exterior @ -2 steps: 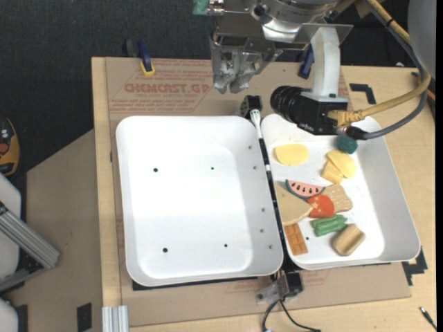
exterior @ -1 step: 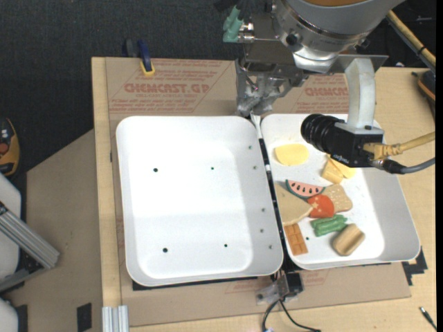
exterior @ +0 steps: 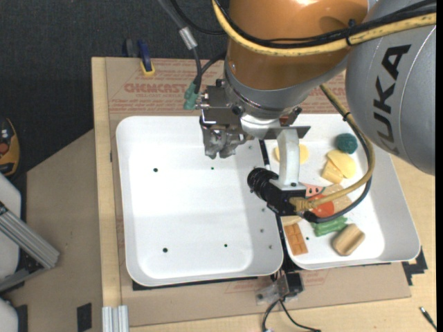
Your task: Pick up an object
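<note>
**Objects in the right bin, gripper over the left**

The objects lie together in the right bin (exterior: pixel 394 185) — a teal ball (exterior: pixel 345 142), pale yellow wedges (exterior: pixel 339 164), a red piece (exterior: pixel 322 208), a green piece (exterior: pixel 329 226), a tan block (exterior: pixel 347 239) and an orange bar (exterior: pixel 296 238); all sit to the right of the gripper (exterior: pixel 220 146), apart from it; the gripper hangs over the upper right part of the left bin (exterior: pixel 138 199), nothing visible between its fingers — whether they stand apart or together I cannot tell; the orange-banded arm (exterior: pixel 297 19) looms above both bins.
</note>
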